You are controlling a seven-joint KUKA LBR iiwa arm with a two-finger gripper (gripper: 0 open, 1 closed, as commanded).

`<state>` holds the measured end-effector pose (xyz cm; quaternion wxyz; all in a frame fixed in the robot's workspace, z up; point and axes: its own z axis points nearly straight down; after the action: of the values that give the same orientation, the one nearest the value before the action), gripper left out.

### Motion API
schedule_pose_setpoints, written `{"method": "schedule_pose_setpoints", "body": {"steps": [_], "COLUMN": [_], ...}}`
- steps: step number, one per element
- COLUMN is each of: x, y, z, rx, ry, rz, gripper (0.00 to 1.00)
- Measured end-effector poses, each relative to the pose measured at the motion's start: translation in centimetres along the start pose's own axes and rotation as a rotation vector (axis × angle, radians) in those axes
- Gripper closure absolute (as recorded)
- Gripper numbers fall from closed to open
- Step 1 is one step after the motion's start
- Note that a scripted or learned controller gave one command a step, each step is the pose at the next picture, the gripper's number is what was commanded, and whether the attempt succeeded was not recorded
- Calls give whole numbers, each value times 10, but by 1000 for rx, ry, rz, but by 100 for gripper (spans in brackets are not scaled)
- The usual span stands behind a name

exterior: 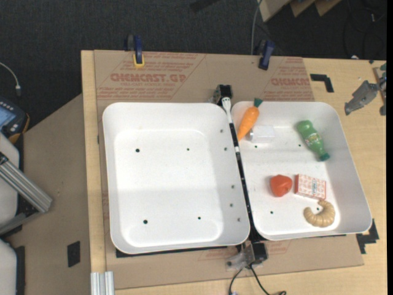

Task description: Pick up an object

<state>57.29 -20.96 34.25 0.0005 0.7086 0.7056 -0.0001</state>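
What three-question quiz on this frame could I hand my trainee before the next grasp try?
1. True or false: the carrot lies in the right bin.
2. Which thing lies nearest the red item? A) green bottle B) patterned card C) blue clamp
3. Fill in: the gripper is at the view's ____ edge, outside both bins.

Key:
1. True; it rests at the bin's far left corner, beside the divider.
2. B; the card sits just to its right, with the tan curved item below them.
3. Right.
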Motion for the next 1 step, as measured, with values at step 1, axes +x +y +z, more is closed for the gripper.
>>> {"method": "schedule_pose_setpoints", "body": {"steps": [1], "x": [-10], "y": [-52], "z": [-123], "rx": [-16], "ry": [-7], "rz": [-1], "gripper": [0]}}
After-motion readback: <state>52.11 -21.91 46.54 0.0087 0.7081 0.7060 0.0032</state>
